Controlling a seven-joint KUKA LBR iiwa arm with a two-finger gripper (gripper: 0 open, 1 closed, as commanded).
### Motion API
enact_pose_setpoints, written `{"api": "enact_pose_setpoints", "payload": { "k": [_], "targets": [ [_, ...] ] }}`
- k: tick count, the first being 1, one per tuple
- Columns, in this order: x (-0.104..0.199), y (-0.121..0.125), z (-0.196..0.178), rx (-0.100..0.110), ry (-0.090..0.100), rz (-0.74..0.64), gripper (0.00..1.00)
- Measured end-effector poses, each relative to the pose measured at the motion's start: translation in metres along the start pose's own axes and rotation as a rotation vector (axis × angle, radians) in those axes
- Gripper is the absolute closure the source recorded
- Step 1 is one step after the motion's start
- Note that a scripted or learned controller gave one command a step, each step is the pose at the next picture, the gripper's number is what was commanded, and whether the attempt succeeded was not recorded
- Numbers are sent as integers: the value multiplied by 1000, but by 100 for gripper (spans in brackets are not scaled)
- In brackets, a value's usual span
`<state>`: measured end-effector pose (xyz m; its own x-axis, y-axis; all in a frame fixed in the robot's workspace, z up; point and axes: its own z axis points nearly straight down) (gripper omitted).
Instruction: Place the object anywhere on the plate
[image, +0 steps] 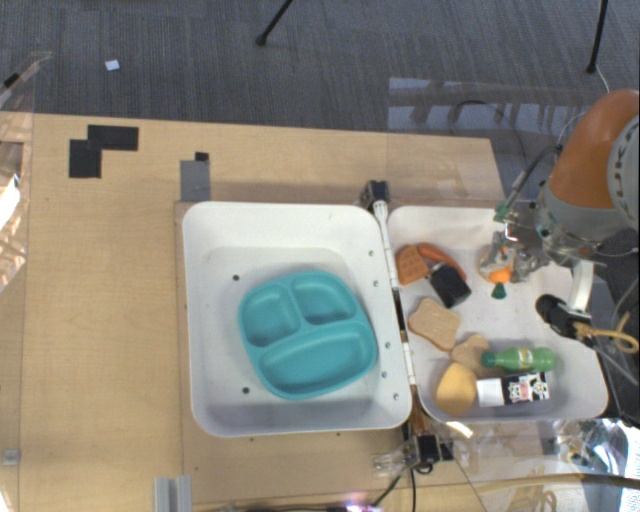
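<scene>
Plywood bench (100, 330), two white bins (215, 300), teal plate (305, 335), grey carpet (300, 60).

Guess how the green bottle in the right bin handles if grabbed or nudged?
The green bottle lies on its side, so a nudge across its length would probably roll it. It looks like smooth toy plastic, likely light and possibly slippery between fingers. A black-and-white carton sits close beside it and may block a roll that way.
</scene>
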<state>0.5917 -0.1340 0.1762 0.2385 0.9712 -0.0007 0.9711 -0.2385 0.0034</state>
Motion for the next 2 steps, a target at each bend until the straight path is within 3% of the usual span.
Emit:
{"api": "enact_pose_setpoints", "payload": {
  "k": [1,2],
  "targets": [
    [82,-23,-9,0,3,-261,100],
    [130,-68,-9,2,5,-296,100]
  ]
}}
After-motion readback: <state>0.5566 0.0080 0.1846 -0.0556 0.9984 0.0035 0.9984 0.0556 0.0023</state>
